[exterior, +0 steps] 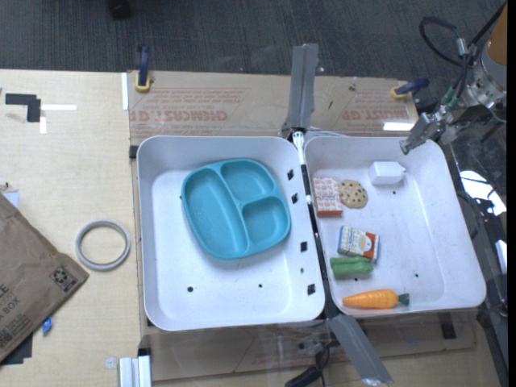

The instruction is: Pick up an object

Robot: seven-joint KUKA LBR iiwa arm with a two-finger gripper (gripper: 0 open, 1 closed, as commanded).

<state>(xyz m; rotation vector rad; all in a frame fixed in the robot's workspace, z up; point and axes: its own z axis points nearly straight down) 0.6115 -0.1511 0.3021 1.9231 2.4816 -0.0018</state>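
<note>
The right bin (451, 216) holds several small items. A white block (387, 172) lies near its far wall, with a round cookie (352, 193) and a pink wafer pack (326, 196) to its left. Nearer the front are a small printed carton (357, 243), a green vegetable (351, 267) and an orange carrot (375, 299). My gripper (421, 130) hangs over the bin's far right corner, up and to the right of the white block, with nothing seen in it.
The left bin (161, 280) holds a blue divided plate (235, 208). On the bench to the left lie a tape ring (102, 243) and a brown cardboard box (28, 276). Cables hang by the arm at the top right.
</note>
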